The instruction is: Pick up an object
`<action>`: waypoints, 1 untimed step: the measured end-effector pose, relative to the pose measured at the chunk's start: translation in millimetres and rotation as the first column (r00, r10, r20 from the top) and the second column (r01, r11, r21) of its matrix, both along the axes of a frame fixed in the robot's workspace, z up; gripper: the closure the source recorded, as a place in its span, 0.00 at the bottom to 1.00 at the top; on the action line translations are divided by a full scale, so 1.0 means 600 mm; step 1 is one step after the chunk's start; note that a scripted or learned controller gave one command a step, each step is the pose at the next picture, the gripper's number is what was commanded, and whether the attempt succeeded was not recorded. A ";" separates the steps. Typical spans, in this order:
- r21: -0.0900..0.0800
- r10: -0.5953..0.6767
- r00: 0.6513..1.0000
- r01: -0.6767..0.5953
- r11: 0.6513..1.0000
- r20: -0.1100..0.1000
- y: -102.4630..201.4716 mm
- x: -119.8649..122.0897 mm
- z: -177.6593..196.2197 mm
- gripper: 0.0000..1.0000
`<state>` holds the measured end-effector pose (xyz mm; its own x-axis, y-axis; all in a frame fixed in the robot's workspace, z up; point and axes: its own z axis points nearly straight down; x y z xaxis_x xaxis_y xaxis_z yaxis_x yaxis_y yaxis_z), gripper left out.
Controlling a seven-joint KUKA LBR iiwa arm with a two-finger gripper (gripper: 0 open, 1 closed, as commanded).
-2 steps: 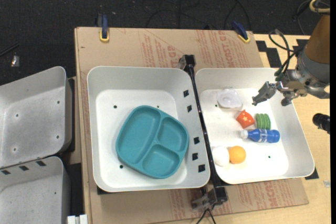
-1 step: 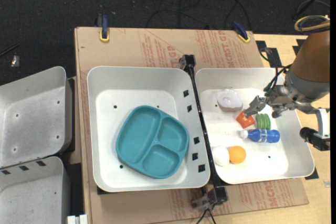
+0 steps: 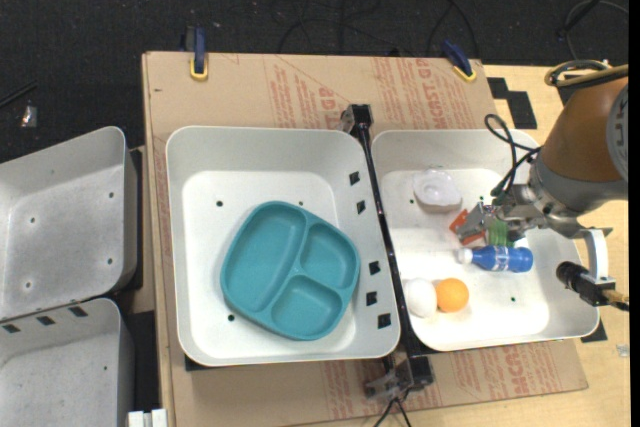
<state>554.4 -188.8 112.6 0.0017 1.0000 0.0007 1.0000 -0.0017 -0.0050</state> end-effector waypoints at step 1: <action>-0.002 0.001 1.000 -0.001 1.000 0.006 0.000 0.003 0.023 1.00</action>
